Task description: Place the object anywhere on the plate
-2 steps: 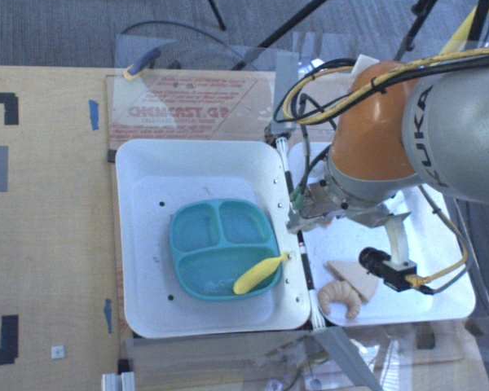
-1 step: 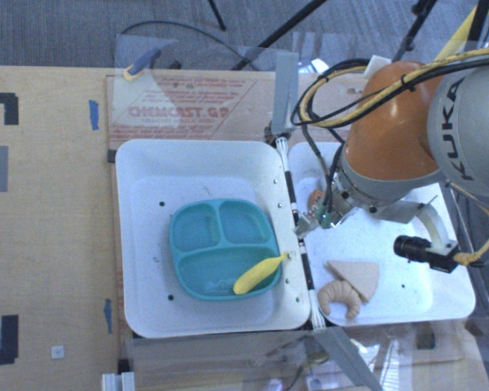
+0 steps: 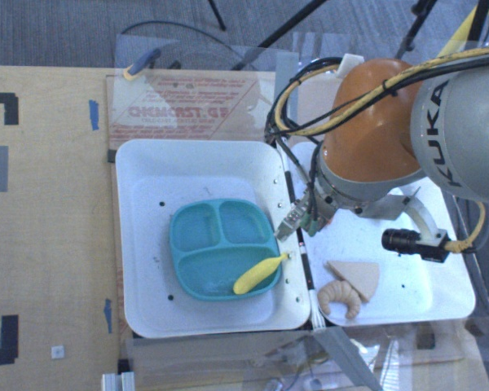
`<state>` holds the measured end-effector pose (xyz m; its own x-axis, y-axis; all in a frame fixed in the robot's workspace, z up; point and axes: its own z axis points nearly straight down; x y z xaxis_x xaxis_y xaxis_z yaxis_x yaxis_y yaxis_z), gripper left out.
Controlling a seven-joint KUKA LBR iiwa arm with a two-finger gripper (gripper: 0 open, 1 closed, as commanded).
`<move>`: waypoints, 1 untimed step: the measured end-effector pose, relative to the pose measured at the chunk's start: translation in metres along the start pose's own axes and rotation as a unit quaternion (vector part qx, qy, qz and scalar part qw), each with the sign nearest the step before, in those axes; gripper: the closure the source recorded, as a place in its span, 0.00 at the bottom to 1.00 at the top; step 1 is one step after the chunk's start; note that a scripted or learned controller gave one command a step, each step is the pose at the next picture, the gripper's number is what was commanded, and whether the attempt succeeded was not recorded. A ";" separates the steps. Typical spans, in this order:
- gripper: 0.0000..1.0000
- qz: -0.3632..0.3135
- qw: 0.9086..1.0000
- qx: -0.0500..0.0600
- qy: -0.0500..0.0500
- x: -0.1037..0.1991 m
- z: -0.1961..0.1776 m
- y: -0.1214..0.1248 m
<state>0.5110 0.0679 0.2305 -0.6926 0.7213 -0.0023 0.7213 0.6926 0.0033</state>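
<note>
We see the banana (image 3: 258,274) on the plate (image 3: 197,239), just below-left of the claw (image 3: 294,219). Long axis runs toward the claw. Claw's state: can't tell.

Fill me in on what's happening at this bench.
A grey and orange robot arm reaches in over two white bins. In the left bin a yellow banana lies on the teal divided plate, its tip past the rim. The hand hangs just above it. A croissant and a tan wedge sit in the right bin.
</note>
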 end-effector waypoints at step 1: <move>1.00 0.001 1.000 -0.002 -0.001 -0.001 -0.010 0.001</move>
<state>0.5124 0.0674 0.2408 -0.6907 0.7231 -0.0045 0.7231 0.6907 0.0071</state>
